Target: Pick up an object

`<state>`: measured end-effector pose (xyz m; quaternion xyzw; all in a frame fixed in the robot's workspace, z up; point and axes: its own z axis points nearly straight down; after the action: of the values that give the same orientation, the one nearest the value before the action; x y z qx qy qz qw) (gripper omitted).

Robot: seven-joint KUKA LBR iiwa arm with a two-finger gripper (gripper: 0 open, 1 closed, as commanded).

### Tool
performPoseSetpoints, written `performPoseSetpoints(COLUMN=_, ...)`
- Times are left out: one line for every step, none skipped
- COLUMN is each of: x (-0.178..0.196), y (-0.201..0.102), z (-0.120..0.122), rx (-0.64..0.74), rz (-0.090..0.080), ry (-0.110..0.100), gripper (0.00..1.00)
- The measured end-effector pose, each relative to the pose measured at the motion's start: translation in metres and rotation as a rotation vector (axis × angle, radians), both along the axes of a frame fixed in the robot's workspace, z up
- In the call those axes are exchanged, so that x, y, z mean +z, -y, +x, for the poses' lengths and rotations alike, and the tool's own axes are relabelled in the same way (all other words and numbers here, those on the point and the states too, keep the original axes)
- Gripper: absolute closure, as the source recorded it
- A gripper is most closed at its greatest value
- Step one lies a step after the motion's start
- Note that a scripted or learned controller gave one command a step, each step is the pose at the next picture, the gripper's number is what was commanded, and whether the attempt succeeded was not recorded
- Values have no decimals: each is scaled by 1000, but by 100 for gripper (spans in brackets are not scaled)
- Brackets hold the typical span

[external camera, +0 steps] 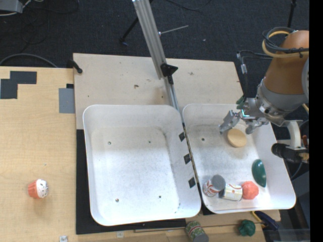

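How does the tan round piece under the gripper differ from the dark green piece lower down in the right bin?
The tan round piece is pale and disc-like; the dark green piece is dark and elongated, tapering to its ends. The tan round piece lies just below the gripper, well inside the bin; the dark green piece lies apart from it, near the bin's right wall. Both rest on the right bin floor.

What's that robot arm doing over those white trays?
The robot arm is reaching into the right bin to try picking something up. Its gripper hangs just above a round tan object near the back of that bin, but it isn't holding anything yet. More toys sit along the bin's front: a green object, a red ball, and a few small things beside it. The left bin sits next to it, and a small red and white toy lies out on the bench.
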<state>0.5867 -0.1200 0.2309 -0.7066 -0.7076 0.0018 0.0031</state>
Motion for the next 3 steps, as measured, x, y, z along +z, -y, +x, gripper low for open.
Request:
performPoseSetpoints(x=2, y=1, z=1, rx=-2, rz=-1, ry=4, gripper=0)
performPoseSetpoints(x=-61, y=4, z=1, rx=-2, rz=0, ry=-2, gripper=0)
performPoseSetpoints(x=-126, y=3, z=2, rx=-2, rz=0, ry=-2, gripper=0)
